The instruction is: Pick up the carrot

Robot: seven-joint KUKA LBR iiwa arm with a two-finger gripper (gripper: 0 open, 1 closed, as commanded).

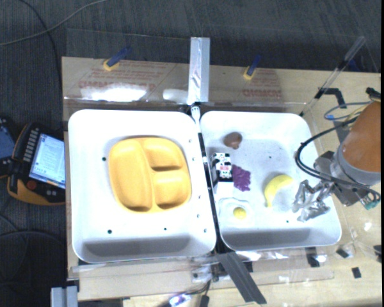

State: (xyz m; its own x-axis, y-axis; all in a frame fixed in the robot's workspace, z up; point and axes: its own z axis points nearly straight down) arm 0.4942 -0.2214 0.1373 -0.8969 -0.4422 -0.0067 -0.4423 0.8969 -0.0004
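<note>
The hand [310, 200] sits low over the right side of the right bin [320, 235], below the orange-banded wrist. Whether it is spread or pressed together cannot be told from the camera view, and nothing can be seen gripped in it. The carrot's location cannot be confirmed. The right bin holds a brown rounded item [233, 139] near the far wall, a small black-and-white box [222, 165] against the divider, a purple item [242, 179] just beside that box, a curved yellow item [276, 187] near the hand, and a fried-egg piece [239, 212] toward the near wall. None of these reads clearly as a carrot. The left bin [83, 235] carries a yellow divided plate [150, 174]. The main hazard is wrong-target selection: the curved yellow item is the closest object to the hand and is the one most likely to be gripped by mistake. The second hazard is an empty closure, because the hand is over bare bin floor close to the right wall. A descent here would probably meet only plastic, or catch the wall and shift the bin on the desk [288, 82]. The third hazard is crowding: the box, the purple item and the egg piece lie close together, so a reach toward the divider could push one into another.
</note>
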